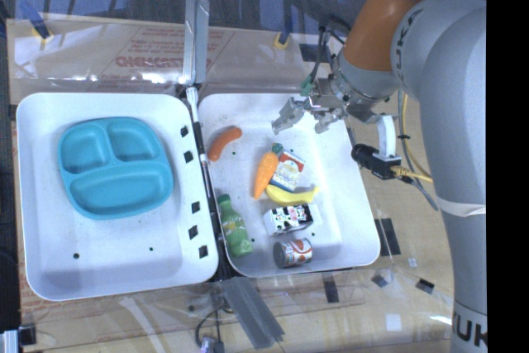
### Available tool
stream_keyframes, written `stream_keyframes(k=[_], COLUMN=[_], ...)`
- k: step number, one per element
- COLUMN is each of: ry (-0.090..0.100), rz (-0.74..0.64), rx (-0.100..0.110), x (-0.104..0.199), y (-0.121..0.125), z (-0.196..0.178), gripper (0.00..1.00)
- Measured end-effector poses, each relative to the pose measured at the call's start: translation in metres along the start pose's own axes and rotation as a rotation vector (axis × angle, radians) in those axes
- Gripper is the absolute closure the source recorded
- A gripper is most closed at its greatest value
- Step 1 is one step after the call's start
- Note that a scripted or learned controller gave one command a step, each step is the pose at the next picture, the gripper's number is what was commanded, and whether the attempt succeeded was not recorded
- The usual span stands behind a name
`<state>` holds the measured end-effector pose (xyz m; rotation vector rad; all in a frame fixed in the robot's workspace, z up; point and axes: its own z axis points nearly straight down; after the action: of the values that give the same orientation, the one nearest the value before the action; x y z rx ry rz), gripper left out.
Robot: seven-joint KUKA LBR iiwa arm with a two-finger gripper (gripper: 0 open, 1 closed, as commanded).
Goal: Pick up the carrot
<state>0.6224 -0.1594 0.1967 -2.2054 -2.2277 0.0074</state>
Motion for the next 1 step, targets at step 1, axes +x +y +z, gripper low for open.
stream_keyframes(k=[1], ry=[-0.004], rz=[-0.162], rx=[-0.014], x=[0.0073], y=[-0.0188], z=[0.1], gripper=[0.0])
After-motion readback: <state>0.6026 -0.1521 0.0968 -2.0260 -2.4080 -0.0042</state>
